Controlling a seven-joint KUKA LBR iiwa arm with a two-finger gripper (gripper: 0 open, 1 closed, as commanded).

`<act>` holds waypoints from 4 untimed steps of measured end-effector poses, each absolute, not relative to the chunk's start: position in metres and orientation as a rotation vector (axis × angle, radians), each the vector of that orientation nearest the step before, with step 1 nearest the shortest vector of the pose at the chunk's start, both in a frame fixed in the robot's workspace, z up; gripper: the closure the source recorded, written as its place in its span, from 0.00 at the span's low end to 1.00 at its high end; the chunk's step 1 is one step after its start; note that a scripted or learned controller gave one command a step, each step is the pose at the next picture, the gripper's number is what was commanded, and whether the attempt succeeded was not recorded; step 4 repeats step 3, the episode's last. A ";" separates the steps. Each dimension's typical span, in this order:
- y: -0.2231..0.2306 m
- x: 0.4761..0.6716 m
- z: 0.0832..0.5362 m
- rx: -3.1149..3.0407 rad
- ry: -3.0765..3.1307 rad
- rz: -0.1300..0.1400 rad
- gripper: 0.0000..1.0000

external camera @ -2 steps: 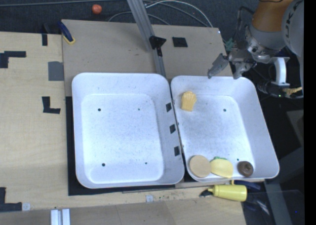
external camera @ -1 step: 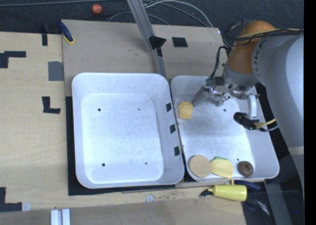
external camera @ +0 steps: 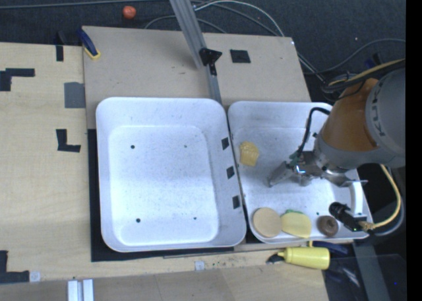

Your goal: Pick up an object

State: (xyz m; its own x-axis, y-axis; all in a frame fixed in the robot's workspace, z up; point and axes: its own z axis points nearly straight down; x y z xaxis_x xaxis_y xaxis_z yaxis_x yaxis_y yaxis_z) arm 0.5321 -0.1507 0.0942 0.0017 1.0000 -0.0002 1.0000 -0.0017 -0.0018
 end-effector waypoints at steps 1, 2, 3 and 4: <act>-0.149 0.533 0.104 -2.220 -2.222 0.001 1.00; -0.107 0.540 0.091 -2.223 -2.226 -0.003 1.00; -0.087 0.488 0.091 -2.223 -2.223 -0.003 1.00; -0.087 0.488 0.091 -2.223 -2.223 -0.003 1.00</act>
